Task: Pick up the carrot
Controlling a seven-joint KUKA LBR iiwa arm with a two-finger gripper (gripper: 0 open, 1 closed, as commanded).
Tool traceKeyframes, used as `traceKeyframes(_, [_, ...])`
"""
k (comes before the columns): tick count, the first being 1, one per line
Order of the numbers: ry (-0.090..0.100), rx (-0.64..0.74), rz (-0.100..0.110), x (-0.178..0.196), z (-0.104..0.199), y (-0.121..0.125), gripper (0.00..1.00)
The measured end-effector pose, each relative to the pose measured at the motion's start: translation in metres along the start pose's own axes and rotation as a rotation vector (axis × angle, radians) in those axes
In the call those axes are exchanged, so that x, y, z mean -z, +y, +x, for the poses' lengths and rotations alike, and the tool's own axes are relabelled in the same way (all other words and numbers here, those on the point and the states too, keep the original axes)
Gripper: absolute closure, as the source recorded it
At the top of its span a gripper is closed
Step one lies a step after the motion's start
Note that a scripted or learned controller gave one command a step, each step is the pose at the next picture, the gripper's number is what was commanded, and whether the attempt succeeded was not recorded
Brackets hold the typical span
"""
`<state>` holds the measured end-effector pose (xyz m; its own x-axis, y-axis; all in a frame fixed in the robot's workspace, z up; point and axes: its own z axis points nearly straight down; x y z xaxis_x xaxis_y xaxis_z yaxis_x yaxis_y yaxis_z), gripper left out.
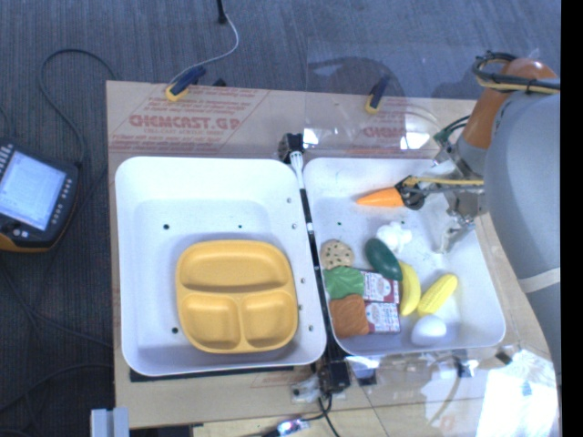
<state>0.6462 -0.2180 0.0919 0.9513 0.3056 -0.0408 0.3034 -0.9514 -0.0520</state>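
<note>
The orange carrot [377, 198] lies on its side in the far part of the right bin [483, 285], its dark stalk end pointing right. My gripper [459, 218] hangs over the bin's right side, just right of the carrot's stalk end and apart from it. The grey arm with its orange band [483, 112] comes in from the right above it. Nothing shows in the gripper's grasp.
Nearer in the right bin lie a white garlic [394, 236], a cookie [336, 252], a dark green vegetable [383, 258], a banana [410, 288], corn [436, 293], an egg [429, 328] and small boxes [381, 289]. A yellow divided tray [237, 294] sits in the left bin [146, 198].
</note>
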Motion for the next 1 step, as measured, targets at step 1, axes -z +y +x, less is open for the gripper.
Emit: traceKeyframes(1, [0.042,-0.097,-0.050,-0.0068,-0.0376,-0.0679,0.00])
